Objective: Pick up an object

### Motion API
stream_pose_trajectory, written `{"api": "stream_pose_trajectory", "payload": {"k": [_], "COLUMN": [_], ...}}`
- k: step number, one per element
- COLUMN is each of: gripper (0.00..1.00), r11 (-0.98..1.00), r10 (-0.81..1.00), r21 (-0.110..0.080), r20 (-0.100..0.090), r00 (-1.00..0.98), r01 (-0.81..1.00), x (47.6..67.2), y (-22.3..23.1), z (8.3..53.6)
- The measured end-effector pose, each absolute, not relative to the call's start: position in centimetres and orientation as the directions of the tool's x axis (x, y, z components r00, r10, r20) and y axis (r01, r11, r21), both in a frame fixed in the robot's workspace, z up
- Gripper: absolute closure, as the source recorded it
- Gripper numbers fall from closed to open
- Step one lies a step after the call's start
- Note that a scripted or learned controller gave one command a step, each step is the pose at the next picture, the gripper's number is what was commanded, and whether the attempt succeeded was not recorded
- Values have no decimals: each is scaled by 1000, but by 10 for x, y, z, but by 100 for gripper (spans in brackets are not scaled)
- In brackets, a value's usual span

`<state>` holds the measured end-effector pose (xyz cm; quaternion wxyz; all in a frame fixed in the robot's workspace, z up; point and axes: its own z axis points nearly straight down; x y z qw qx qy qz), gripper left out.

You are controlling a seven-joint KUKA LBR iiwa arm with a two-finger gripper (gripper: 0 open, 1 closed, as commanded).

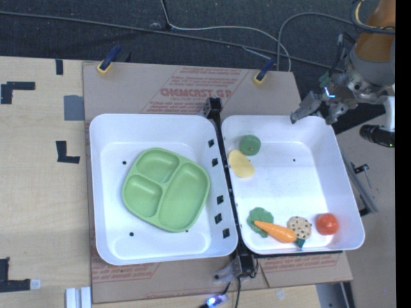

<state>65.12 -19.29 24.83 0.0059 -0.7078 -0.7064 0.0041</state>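
Note:
The right bin holds several toy foods. A round green piece and a pale yellow piece lie near its left wall. Along the front wall sit a green leafy piece, an orange carrot, a speckled cookie and a red tomato. My gripper hovers over the bin's back right corner, open, with nothing between its fingers. It is well apart from every object.
The left bin holds a green divided plate. A black divider runs between the bins. Cables cross the dark floor behind, and clamps pin the cardboard base.

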Motion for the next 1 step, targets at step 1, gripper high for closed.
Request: {"api": "stream_pose_trajectory", "payload": {"k": [1], "gripper": [0], "r11": [2], "r10": [1000], "r21": [-1], "r20": [0], "r00": [-2], "r01": [1000], "x": [654], "y": [-192], "z": [257]}}
